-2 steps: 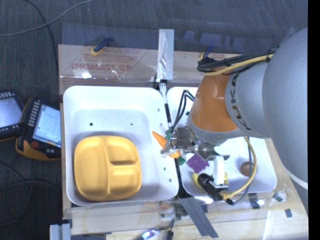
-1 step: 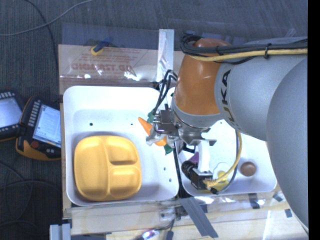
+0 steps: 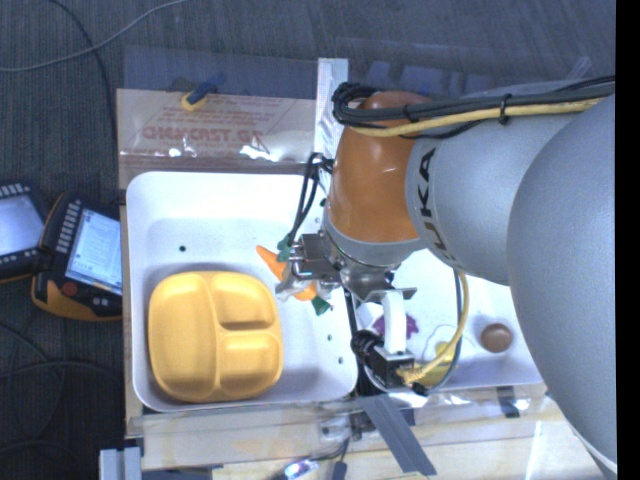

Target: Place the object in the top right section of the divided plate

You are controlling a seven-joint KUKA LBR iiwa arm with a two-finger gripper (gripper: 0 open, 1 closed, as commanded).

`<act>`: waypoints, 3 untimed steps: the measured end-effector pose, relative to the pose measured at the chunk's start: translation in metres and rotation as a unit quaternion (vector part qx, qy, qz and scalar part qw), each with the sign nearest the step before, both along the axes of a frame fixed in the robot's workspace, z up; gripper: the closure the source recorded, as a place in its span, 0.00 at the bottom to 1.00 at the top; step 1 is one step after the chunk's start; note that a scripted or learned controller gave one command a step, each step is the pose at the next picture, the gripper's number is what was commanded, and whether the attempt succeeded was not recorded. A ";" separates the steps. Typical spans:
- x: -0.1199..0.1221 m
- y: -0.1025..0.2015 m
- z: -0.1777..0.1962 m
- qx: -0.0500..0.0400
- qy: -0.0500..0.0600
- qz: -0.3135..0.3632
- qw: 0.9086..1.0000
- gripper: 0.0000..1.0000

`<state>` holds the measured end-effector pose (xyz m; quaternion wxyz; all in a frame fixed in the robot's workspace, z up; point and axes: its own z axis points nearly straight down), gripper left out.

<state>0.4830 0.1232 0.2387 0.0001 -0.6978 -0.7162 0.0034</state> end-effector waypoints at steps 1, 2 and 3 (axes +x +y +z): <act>0.000 0.029 -0.017 0.001 0.000 0.068 0.998 1.00; 0.000 -0.059 -0.056 0.002 0.000 0.144 0.990 1.00; 0.000 0.001 -0.035 0.002 0.000 0.120 0.993 1.00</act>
